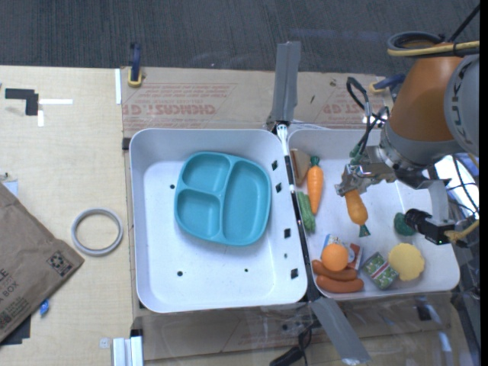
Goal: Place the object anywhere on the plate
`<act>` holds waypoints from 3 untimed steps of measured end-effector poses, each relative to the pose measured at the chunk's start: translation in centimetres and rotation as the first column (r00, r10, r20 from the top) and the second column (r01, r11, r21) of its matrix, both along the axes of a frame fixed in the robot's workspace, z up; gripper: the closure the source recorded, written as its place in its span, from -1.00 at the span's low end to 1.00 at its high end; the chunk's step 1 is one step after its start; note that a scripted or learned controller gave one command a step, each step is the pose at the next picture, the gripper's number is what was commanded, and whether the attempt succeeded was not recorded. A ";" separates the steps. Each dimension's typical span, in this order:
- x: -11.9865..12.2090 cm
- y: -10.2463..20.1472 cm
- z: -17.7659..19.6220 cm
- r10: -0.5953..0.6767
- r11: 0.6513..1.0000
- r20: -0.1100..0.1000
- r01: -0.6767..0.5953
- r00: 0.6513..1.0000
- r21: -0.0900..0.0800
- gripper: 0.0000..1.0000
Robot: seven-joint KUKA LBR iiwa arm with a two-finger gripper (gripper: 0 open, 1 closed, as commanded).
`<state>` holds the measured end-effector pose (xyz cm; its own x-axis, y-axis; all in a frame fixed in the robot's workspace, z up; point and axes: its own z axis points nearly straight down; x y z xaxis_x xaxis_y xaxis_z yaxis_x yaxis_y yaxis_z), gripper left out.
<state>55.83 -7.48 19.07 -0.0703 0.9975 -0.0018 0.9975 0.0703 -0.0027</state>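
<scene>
Readable text was scarce: mirrored "CHEMCO" lettering on the cardboard (206,97) behind the bins, and "BOX" on the brown carton (23,265) at left. The gripper (355,183) pinched a smooth orange toy carrot (357,208), hanging tilted above the right bin (450,277) among glossy plastic foods. The plate (223,197), a teal three-section tray with rounded corners, lay in the left bin (152,227), well apart from the carrot.

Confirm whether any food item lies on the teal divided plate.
No: the teal divided plate sits bare in the left white bin.
</scene>
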 end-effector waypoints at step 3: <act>6.2 16.9 8.3 0.149 0.989 0.001 -0.149 0.989 -0.001 -1.00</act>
